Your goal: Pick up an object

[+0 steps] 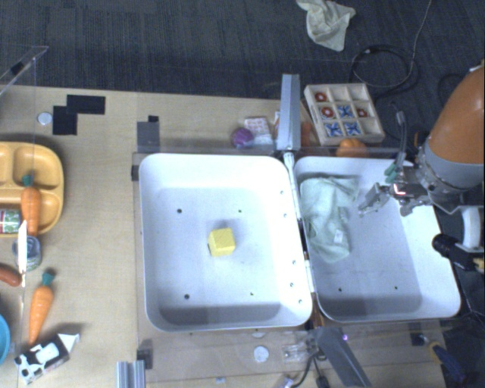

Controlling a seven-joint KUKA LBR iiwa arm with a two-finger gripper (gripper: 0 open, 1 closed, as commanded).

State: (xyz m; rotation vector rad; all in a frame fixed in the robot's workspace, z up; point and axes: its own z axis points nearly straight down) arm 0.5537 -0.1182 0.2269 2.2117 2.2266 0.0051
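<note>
arm enters from right edge, wrist over upper part of the right bin [379, 303]. gripper [373, 198] points left, just beside the crumpled white cloth [326, 216]; can't tell its state. yellow block [222, 242] sits mid left bin [220, 303].

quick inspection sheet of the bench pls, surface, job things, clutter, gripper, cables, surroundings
surface: wooden bench bearing left bin and right bin, side by side
job's things: yellow block near the left bin's middle; crumpled pale bag at the right bin's left side
clutter: yellow tray, toy carrots, tic-tac-toe board, purple ball
grippers: gripper above the right bin, beside the bag, holding nothing visible
cables: black cable on the floor behind the bench
surroundings: dark carpet, crumpled cloth
</note>
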